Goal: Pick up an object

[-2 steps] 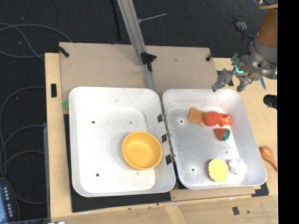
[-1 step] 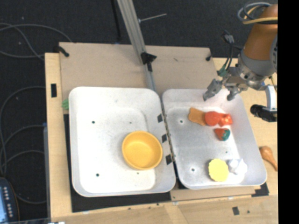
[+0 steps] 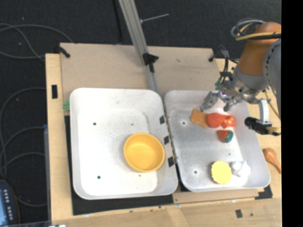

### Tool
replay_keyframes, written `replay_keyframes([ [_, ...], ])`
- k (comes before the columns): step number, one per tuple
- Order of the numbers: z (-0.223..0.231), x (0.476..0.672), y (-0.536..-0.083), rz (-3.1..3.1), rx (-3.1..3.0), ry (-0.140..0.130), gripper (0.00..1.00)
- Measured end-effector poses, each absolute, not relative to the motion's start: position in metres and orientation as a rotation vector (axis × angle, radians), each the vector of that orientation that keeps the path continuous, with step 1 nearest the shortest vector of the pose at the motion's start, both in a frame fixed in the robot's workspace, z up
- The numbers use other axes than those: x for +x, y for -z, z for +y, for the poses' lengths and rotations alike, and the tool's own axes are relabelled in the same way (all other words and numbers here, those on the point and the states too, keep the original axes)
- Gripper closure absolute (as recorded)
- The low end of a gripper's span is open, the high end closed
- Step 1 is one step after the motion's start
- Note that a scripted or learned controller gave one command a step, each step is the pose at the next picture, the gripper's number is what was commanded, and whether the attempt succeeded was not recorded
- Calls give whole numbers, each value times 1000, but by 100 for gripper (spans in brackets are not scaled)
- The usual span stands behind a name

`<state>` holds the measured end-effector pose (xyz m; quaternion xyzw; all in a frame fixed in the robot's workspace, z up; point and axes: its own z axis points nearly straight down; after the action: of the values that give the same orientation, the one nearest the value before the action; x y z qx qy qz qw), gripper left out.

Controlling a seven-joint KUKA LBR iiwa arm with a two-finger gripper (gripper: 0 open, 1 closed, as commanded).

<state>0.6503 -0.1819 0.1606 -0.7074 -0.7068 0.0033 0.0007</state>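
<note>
above the right-hand white bin [image 3: 189, 174], your gripper [image 3: 218, 101] hung spread beside the orange-red plastic toy [image 3: 218, 120] at its far end; those crowded pieces could have fouled one finger.

Two white bins, the left bin [image 3: 94, 108] and the right bin [image 3: 189, 145], both flecked with small dark spots, sit on a tan bench [image 3: 104, 63] over black flooring. The left bin holds a yellow bowl [image 3: 144, 152]. The right bin holds an orange-and-red toy [image 3: 215, 120], a red piece with green [image 3: 225, 136], a yellow disc [image 3: 221, 172] and a white lump [image 3: 240, 168], below the grey arm with its orange band [image 3: 258, 48].
</note>
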Motion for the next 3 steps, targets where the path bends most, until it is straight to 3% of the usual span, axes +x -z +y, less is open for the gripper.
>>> replay_keyframes([
  [1,-187,654,-99,-2221,-2223,-9,0],
  [2,-188,657,-115,-2228,-2227,-2,100],
  [3,-196,653,-167,-2227,-2224,7,100],
])
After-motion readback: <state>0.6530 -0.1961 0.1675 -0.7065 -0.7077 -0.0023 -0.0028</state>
